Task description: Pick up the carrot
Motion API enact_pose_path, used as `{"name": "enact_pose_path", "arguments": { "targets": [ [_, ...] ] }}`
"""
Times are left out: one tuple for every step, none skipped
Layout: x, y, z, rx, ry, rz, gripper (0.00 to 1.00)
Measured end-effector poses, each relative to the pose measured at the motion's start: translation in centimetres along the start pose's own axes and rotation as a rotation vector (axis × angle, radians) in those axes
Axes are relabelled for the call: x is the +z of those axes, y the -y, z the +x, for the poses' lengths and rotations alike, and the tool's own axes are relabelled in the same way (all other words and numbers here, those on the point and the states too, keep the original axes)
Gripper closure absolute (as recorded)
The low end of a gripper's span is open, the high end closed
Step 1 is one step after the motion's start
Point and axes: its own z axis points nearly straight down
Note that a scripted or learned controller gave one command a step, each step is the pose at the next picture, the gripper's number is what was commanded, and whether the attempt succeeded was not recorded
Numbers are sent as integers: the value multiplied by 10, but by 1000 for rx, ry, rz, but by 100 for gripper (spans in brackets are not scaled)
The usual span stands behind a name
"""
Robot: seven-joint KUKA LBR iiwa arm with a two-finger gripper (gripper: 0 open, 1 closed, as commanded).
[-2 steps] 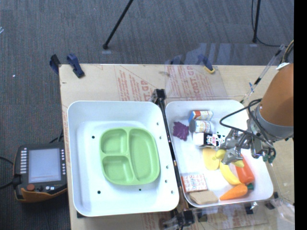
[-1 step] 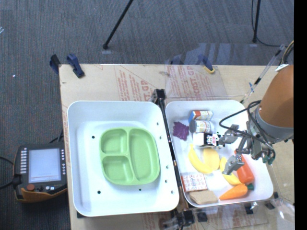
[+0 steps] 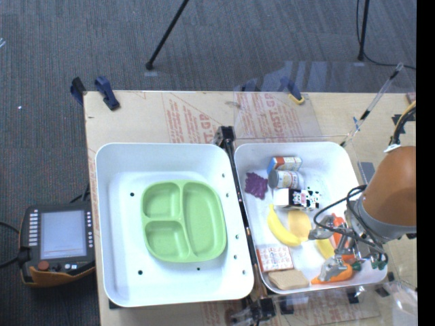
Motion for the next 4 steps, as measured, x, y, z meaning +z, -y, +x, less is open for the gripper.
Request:
{"name": "enact_pose_path", "arguments": {
  "targets": [
    [-13, -1, -4, -4, 10, 0, 100],
    [-58, -19, -2, -190, 14, 3, 100],
    [-57, -19, -2, -190, 12, 3, 0],
    [10, 0, -16, -396, 34, 3, 0]
  ]
}}
